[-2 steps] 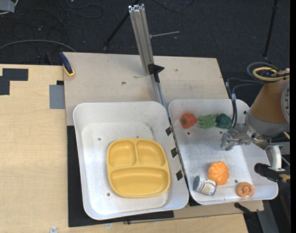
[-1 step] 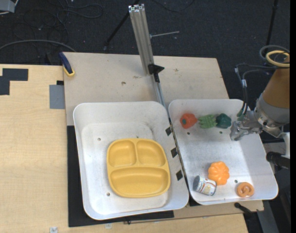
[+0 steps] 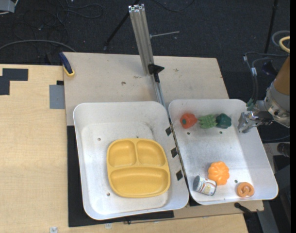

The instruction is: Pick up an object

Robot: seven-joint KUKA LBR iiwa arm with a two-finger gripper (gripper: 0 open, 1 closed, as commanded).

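Reaching in from the right, the grey arm with its orange band holds the gripper low at the right rim of the right bin, near that bin's far corner. How its fingers stand cannot be told from this slanted view, and nothing shows between them. 2 shallow white bins sit side by side on the bench. The left bin carries a yellow divided plate with 3 compartments, lying flat near the middle and toward the near side. Along the far wall of the right bin lie 3 small things in a row: a red-orange tomato-like toy at the left, a pale green broccoli-like piece in the middle, and a dark green object touching or just beside it, nearest the gripper but apart from it. Toward the near edge of the same bin sit an orange pumpkin-shaped toy, a small can lying on its side just beside it at the left, and an orange ring-shaped piece near the near right corner. Behind the bins an aluminium post rises at a tilt from the bench.
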